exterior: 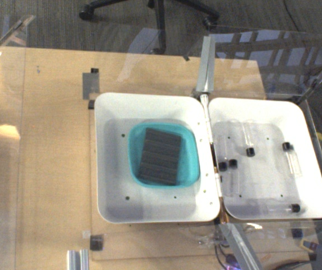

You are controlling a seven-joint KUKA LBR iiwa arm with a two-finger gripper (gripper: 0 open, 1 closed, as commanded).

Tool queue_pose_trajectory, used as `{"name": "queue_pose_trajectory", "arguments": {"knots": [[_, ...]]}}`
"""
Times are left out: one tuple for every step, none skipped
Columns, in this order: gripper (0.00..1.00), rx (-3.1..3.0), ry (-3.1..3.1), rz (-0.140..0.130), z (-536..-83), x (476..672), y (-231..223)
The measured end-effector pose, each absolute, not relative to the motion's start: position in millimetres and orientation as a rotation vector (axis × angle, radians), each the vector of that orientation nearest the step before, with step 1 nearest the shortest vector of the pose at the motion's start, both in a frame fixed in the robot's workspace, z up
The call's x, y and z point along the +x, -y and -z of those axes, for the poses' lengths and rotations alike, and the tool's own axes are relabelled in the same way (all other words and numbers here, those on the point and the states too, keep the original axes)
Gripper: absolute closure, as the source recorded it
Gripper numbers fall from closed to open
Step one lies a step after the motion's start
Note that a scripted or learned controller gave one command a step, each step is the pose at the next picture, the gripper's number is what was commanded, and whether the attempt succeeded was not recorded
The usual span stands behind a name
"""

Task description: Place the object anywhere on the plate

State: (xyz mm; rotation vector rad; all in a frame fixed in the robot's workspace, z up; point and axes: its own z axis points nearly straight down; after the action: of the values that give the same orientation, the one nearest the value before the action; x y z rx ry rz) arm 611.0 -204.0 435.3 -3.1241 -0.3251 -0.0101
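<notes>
A teal plate [190, 157] sits in the middle of the left white bin [110, 167]. On it lies a dark grey ribbed rectangular block [160, 155], flat and slightly turned, covering most of the plate's centre.
The right white bin [313, 167] holds a few clear tubes with black caps [249, 150], [287, 147], [227, 164], plus another black cap near its front right corner [295, 208]. A metal divider post [205, 66] rises behind the bins. An office chair base [155, 4] stands on the floor beyond the bench.
</notes>
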Motion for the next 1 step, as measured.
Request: {"name": "queue_pose_trajectory", "arguments": {"knots": [[0.00,-3.124,0.325,0.010,-435.3,611.0,204.0]]}}
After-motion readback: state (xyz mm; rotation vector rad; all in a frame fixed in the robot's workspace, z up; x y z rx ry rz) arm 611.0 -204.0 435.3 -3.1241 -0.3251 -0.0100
